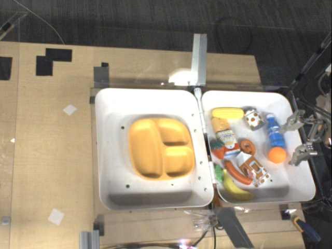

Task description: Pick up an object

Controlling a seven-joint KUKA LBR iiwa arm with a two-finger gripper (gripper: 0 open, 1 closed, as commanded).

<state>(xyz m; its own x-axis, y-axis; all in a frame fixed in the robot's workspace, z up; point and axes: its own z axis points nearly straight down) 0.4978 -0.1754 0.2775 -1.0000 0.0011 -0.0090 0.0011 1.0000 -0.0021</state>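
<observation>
A banana [236, 189], judged light and soft, lay below the sausage [238, 173]; the pincer's [303, 136] opening could not be told.

A pale wooden bench top [46, 154] fills most of what lies below me, its grain running lengthwise, with a seam down the left part. Black cut-out patches [53, 59] sit near its far left corner, and two small pale square stickers [69, 109] lie on the bare wood. Beyond the far edge, dark grey ribbed carpet floor [129, 9] stretches away, a thin cable [36, 14] trailing over it. A grey metal upright post [199, 58] stands at the bench's far side, with a bright glare [179, 78] beside its foot.
</observation>
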